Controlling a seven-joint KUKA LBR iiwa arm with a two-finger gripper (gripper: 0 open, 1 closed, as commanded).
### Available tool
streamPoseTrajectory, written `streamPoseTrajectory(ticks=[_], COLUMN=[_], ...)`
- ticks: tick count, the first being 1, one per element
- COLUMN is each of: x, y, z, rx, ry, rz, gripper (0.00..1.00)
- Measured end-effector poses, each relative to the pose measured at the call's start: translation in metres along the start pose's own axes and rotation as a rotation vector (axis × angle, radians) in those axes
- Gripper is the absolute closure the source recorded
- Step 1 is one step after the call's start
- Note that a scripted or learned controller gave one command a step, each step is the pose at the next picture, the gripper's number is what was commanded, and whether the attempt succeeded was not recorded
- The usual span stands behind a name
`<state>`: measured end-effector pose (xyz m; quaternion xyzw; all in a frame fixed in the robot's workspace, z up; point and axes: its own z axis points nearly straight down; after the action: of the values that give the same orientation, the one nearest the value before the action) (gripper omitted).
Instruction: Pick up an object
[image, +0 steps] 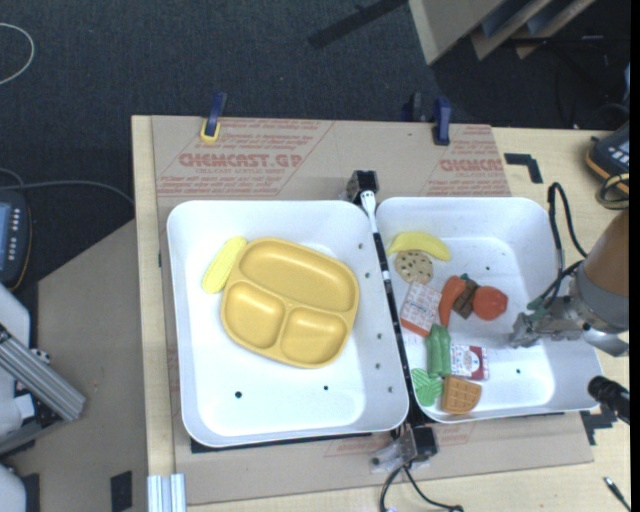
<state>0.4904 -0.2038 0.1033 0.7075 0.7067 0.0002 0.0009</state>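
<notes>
Sitting on the worktop (150, 300): two white bins side by side. Lying in the left bin (200, 380): a yellow tray (290, 300) with three wells, and a corn cob (224, 264) touching the tray at its 10 o'clock. Reaching in from 3 o'clock: the arm, with the hand (530, 330) hovering low over the right bin (520, 385), toward its 3 o'clock side; cannot tell whether open or closed, and nothing showing between the tips. Lying in the right bin, all at its 9 o'clock half: a banana (420, 243) at the top, a cookie (412, 265) just below, a packet (418, 308) under that, a carrot (455, 297) touching a tomato (489, 302), a green pepper (438, 350), a small carton (469, 359), a lettuce leaf (425, 384) and a waffle (460, 395) at 6 o'clock. Tomato lying near the hand, at its 9 o'clock, apart from it.
</notes>
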Motion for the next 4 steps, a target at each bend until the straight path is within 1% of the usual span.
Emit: streamPoseTrajectory(ticks=[1, 2, 3, 4], x=[0.003, 0.003, 0.003, 0.058], y=[-0.006, -0.005, -0.004, 0.001], z=[-0.06, -0.124, -0.121, -0.131], rx=[-0.005, -0.007, -0.001, 0.001], ry=[-0.002, -0.003, -0.001, 0.004], rz=[-0.002, -0.002, -0.002, -0.008], gripper=[1.0, 1.0, 1.0, 1.0])
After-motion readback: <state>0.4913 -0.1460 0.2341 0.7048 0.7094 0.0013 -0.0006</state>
